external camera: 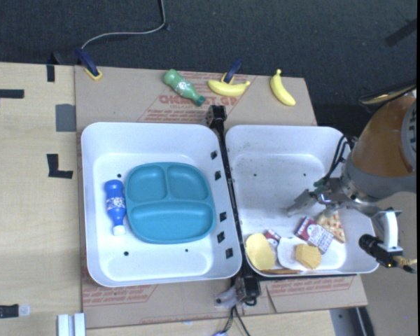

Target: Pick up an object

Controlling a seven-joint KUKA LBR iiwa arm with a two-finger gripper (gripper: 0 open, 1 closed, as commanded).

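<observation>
the pincer (309,200) is down inside the right bin (280,145), fingers spread wide and pointing toward the bin's bare middle, with nothing between them. one finger (299,203) juts out left, well clear of everything. the grey arm (378,166) with its orange band comes in over the bin's right rim.

just below and to the right of the pincer sits the clutter: a red-and-white sachet (315,234), apart from the fingertips though close under the wrist, and beside it a waffle-patterned piece (334,226) that runs up under the wrist. further toward the front wall lies a white round piece (288,254) with a yellow chunk (308,257) on its right edge, and a yellow disc (260,251) just to its left, with a small red-and-white bit (272,237) at its top edge. all of these things to pick crowd the right bin's front corner.

over the black divider (222,187), the left bin (98,145) holds a blue compartment plate (171,202) in its middle and a small blue bottle (115,206) with a white cap lying just beside the plate's left edge.

out on the worktop (28,187) behind the bins: a green bottle (183,87) lying on its side, a yellow banana (228,87) next to it, and a second banana (282,89) further right, apart from the first.
</observation>
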